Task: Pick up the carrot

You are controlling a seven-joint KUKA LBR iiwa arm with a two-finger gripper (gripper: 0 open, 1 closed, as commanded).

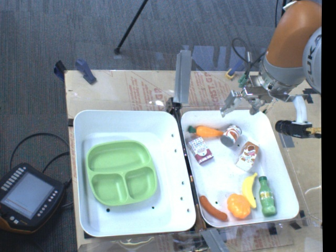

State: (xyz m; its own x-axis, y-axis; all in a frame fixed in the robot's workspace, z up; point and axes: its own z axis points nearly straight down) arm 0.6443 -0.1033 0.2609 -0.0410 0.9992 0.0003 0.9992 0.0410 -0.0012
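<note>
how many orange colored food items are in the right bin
3: the carrot near the bin's far left corner, the sausage by the near edge, and the orange pepper just right of it. None looks hidden.

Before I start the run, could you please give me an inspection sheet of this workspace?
Surface: bench bearing two white bins, left bin and right bin.
Job's things: carrot lies near the right bin's far left corner, untouched.
Clutter: can, two cartons, banana, green bottle, orange pepper, sausage; green tray in the left bin.
Grippers: tool above the right bin's far edge, holding nothing.
Cables: black leads by the wrist.
Surroundings: pendant on carpet.
</note>
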